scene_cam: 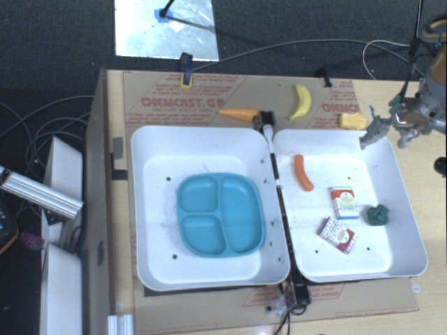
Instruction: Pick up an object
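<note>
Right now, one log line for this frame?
phase: approach | end effector: open, above right bin rim, holding nothing | right bin: sausage, two boxes, green lump | left bin: blue tray

The end effector is pale grey metal with two slim fingers, a green spot near its base, and thin cables looping above it.

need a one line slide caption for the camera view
Claw open above the right bin's far corner; hot dog, two small boxes and a green lump inside, blue plate in the left bin.
</note>
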`<state>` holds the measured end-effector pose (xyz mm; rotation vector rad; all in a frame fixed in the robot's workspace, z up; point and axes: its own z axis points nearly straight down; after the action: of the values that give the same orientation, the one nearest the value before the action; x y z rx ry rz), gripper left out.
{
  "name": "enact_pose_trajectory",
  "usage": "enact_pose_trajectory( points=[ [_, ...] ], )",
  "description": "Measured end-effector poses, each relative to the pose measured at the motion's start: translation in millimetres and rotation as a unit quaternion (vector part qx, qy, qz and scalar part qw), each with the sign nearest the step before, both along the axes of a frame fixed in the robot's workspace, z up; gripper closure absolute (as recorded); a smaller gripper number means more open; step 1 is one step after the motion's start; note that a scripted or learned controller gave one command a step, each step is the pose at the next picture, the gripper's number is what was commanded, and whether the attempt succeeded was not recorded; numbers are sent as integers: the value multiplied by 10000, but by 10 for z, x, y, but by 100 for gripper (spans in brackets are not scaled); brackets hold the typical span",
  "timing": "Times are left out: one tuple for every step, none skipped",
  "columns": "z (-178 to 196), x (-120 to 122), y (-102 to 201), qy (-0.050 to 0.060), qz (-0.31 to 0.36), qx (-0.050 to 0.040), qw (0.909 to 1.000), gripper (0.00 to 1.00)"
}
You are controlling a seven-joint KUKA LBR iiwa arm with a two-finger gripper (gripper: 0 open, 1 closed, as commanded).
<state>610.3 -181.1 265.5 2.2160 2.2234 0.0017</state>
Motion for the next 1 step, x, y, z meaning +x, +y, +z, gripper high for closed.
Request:
enact_pose_trajectory(
  points=[
    [-901, 208, 441, 19, 9, 11, 10000, 0]
  ],
)
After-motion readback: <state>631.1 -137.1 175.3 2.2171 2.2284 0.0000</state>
